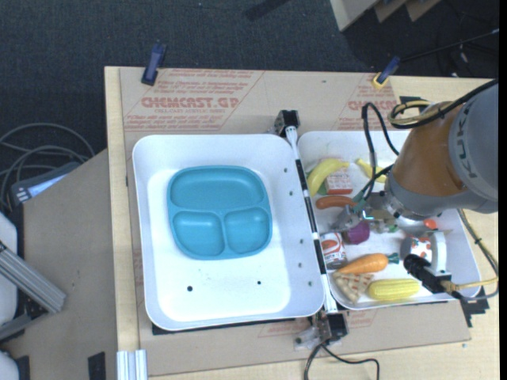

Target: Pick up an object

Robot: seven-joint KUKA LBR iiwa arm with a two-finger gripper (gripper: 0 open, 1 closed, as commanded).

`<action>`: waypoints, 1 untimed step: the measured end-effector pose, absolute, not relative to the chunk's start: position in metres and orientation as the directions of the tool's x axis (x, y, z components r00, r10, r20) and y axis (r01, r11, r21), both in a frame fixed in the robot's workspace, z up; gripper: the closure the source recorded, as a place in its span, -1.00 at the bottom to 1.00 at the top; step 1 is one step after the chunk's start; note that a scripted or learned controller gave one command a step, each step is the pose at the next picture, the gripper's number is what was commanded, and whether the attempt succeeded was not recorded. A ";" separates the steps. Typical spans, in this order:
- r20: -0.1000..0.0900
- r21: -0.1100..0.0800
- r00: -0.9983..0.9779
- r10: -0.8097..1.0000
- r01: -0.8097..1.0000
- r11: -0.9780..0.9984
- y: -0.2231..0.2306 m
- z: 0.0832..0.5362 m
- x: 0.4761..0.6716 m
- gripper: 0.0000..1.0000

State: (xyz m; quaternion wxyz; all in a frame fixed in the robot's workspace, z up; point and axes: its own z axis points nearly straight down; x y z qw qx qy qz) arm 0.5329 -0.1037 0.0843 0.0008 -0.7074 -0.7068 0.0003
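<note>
The right bin [317,145] holds several toy foods. A yellow banana [323,172] lies at its back left, with a red sausage [334,202] just in front of it. Lower down are a purple piece [358,233], an orange carrot [366,264], a pizza slice [350,286] and a yellow corn cob [394,290]. My gripper [372,212] hangs low over the middle of this bin, right above the purple piece and beside the sausage. The grey and orange arm [432,161] hides the bin's right half.
The left bin [158,291] carries a blue divided plate [219,210]. A small red and white packet [333,248] lies by the divider between the bins. Cables loop over the right bin's back corner [396,113]. Bare bench surrounds both bins.
</note>
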 end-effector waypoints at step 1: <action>0.000 0.003 0.002 1.000 1.000 -0.002 -0.104 0.095 0.534 1.00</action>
